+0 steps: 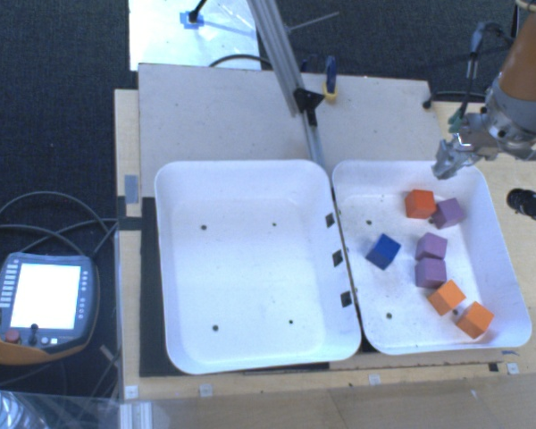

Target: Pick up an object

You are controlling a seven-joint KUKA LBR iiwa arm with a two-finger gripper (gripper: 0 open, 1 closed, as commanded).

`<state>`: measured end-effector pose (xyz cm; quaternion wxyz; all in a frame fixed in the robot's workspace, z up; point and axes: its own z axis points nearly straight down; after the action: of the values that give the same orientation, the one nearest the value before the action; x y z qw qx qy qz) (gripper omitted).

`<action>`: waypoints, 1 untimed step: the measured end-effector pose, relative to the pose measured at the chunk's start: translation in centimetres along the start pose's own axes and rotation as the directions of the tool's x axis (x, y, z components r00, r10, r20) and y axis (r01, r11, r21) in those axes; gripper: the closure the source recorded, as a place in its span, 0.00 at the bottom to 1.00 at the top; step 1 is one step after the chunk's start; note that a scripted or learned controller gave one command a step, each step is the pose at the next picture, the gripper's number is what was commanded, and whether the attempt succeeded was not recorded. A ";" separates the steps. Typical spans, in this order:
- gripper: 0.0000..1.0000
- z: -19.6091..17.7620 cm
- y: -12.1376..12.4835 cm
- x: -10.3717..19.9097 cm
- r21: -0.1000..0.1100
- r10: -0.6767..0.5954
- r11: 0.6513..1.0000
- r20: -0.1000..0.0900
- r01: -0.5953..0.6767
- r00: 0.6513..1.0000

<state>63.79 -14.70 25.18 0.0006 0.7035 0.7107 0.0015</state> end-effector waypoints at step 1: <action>1.00 -0.5 -0.3 6.0 0.001 -0.001 1.000 -0.001 0.001 1.000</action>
<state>63.39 -8.67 25.66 0.0001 0.7033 0.7109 0.0015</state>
